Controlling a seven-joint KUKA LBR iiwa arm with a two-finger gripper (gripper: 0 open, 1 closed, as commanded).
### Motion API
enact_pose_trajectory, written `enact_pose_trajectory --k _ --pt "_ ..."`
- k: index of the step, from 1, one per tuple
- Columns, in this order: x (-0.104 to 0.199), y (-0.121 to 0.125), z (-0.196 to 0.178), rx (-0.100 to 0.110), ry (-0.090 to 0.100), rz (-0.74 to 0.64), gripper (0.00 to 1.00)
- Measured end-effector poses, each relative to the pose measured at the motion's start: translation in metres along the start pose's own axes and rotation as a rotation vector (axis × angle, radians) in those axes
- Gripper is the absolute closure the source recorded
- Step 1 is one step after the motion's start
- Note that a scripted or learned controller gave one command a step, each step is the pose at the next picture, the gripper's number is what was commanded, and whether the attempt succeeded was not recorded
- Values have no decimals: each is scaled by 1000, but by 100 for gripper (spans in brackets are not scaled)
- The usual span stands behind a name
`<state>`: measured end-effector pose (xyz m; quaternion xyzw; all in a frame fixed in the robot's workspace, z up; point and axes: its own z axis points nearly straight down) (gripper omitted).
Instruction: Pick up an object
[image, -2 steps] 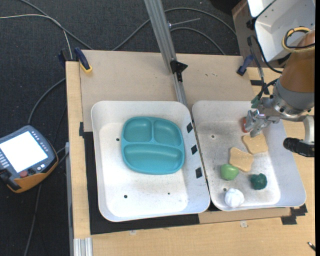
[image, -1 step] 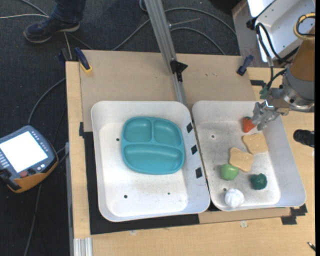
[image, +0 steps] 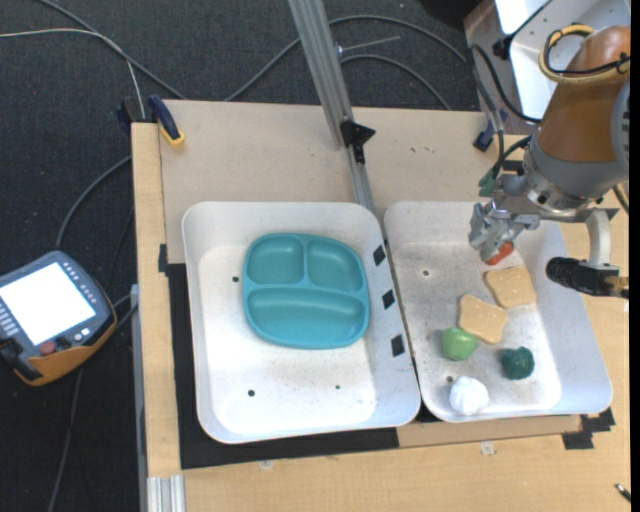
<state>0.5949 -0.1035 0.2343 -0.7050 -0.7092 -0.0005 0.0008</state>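
Note:
My gripper hangs over the far part of the right bin, pointing down. A small red-orange piece peeks out right at its tip; I cannot see whether it is gripped. Nearer in the same bin lie two tan toast-like slices, a light green round fruit, a dark green lump and a white lump.
The left bin holds a teal divided plate. A metal pole rises at a slant behind the bins, and a handheld control pad lies off the bench to the left.

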Motion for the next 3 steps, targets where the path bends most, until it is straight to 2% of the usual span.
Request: enact_pose_trajectory --k 1,2,3 --pt "57 1 12 2 1 -1 100" --pt "119 0 2 -2 1 -3 100" --pt "175 -1 15 3 0 0 100"
